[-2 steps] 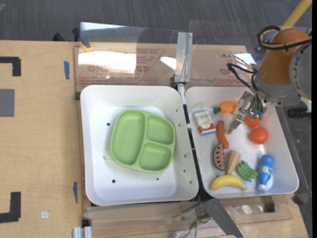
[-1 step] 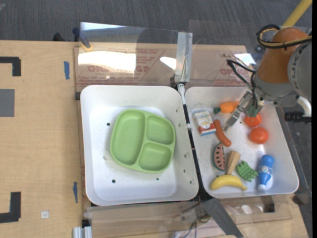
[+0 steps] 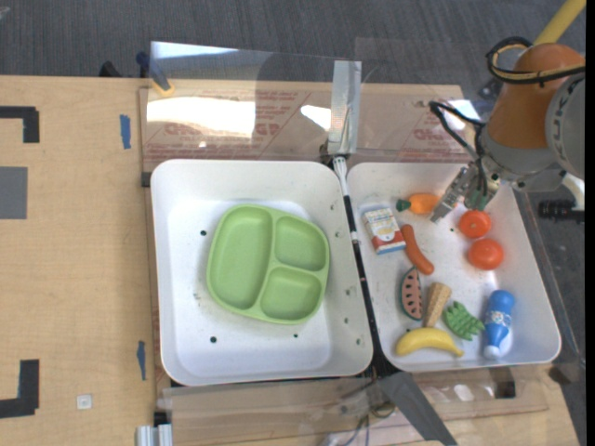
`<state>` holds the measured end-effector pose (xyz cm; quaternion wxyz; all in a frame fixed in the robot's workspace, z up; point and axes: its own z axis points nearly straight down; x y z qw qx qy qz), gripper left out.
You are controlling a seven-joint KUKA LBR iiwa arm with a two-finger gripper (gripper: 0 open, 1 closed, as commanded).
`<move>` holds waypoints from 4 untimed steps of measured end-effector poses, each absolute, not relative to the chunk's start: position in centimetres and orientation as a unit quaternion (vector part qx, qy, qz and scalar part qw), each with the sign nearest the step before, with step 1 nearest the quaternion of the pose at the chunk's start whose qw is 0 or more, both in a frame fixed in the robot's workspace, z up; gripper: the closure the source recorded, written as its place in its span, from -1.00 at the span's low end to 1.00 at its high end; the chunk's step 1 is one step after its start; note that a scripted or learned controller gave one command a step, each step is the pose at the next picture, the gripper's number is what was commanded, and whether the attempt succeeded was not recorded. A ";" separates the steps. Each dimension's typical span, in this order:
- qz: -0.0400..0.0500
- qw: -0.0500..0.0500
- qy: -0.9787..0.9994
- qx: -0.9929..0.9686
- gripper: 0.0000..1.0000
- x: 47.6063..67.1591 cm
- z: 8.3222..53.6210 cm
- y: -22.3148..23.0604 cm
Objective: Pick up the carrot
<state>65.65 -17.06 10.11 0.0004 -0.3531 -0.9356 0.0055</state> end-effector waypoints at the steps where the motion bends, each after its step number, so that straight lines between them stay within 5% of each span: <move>1: 0.008 0.022 -0.935 -0.353 -1.00 64.7 9.1 -16.9; 2: 0.007 0.007 -0.936 -0.353 1.00 65.4 10.6 -17.0; 3: 0.007 0.003 -0.936 -0.351 1.00 65.6 11.8 -16.9; 4: -0.001 -0.004 -0.918 -0.396 1.00 62.0 8.9 -19.6</move>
